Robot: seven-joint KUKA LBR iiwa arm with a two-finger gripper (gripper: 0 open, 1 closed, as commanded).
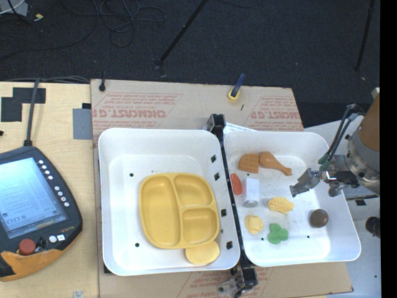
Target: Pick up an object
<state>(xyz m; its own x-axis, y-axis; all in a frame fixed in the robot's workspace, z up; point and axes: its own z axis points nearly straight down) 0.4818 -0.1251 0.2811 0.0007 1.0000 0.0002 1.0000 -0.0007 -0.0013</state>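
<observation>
The right bin (338, 248) holds several toy foods: a brown drumstick (275, 162), an orange piece (249, 162), a red piece (236, 183), a small white and grey cylinder (251, 192), a yellow corn cob (280, 205), a pale yellow piece (254, 223), a green broccoli (278, 233) and a brown ball (319, 218). My gripper (319, 186) hangs over the right side of this bin, just above the brown ball in the image and right of the corn. Its two dark fingers stand apart, open, with nothing between them.
The left bin (118, 160) carries a yellow divided tray (178, 210) and a yellow disc (202, 253) at its front edge. A black divider (224, 179) separates the bins. A tablet-like pendant (34, 203) lies left of the bench.
</observation>
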